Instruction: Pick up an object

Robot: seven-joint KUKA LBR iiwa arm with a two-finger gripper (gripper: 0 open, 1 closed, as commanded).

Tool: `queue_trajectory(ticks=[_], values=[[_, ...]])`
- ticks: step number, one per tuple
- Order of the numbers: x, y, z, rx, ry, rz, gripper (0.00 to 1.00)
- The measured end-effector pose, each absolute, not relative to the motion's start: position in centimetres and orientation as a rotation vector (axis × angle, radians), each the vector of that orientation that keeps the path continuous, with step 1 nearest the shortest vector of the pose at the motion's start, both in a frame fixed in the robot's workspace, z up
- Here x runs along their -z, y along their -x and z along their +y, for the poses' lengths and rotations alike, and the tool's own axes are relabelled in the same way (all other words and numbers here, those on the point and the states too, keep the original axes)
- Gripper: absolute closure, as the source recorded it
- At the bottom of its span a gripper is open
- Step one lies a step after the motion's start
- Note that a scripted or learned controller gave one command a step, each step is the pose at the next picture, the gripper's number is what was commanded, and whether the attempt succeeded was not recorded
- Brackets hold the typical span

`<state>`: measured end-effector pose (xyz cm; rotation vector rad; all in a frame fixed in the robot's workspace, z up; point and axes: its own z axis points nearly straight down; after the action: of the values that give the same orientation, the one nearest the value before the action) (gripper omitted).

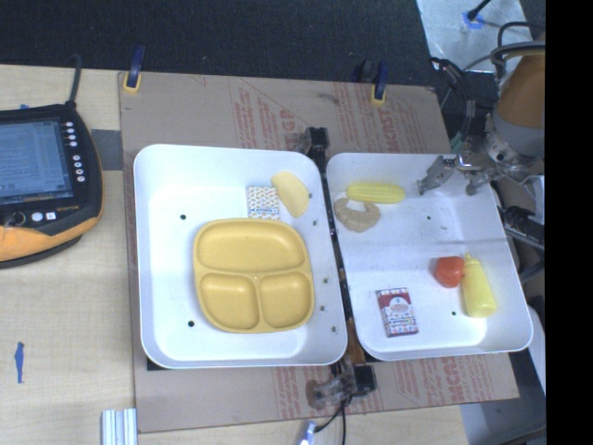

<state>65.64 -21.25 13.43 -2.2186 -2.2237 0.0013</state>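
My gripper (452,178) hangs over the far right corner of the right bin (435,350), its two grey fingers spread apart and nothing between them. In that bin a yellow corn cob (374,193) lies at the far left with a tan ring-shaped pastry (357,215) just in front of it. A red tomato (449,271) touches a yellow bottle-shaped toy (478,287) on the right side. A small red card box (397,311) lies near the front edge. The gripper is apart from all of them.
The left bin (157,248) holds a yellow three-part plate (252,274), a small patterned packet (263,202) and a pale yellow wedge (290,193). A tablet controller (42,179) rests on the bench at the far left. Cables and clamps sit along the cardboard's edges.
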Motion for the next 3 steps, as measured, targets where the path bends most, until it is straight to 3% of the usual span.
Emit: queue_trajectory(ticks=[1, 2, 3], values=[[-10.0, -59.5, -16.4, -0.005, 2.214, -2.224, 0.00], [-14.1, -64.6, -21.2, -0.001, 2.217, -2.225, 0.00], [-9.1, -56.7, -19.8, -0.005, 2.214, -2.224, 0.00]])
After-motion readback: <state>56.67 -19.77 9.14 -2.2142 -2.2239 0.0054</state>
